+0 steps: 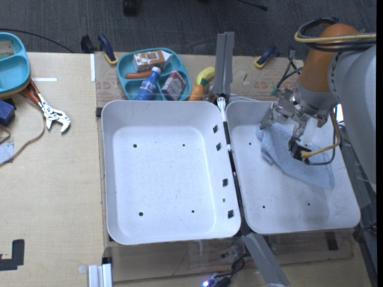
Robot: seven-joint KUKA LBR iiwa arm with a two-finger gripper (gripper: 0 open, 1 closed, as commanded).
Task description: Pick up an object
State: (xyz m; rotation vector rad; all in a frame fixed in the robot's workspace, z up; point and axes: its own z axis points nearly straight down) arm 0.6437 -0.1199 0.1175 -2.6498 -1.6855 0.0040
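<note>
- At the far left of the table (54,178) a blue tray (12,64) and a wrench (54,119) are seen, well apart from both bins.
- Further right, behind the bins, a teal dish (154,72) of small items is set, with a banana (205,75) just beside it.
- The left bin (161,172) is seen bare inside; wide open room is offered there, bounded by its raised rim.
- A grey post (224,61) stands at the back, where the two bins meet.
- In the right bin (287,184) a blue-grey cloth (293,157) is spread, lying flat from the back left toward the middle right; it is taken to be the thing to pick.
- The gripper (296,127) is placed low over the cloth's back part; whether the jaws are wide, narrow or holding cloth cannot be told, as they are masked by the wrist and cables.
- A slip is judged likely: thin, flat cloth may be pinched too shallowly and fall away on lifting.
- The bin floor may be struck if the descent is too deep, and loose cables near the wrist may be snagged.
- Room is tight toward the back rim and the right wall; the bin's front half is open.
</note>
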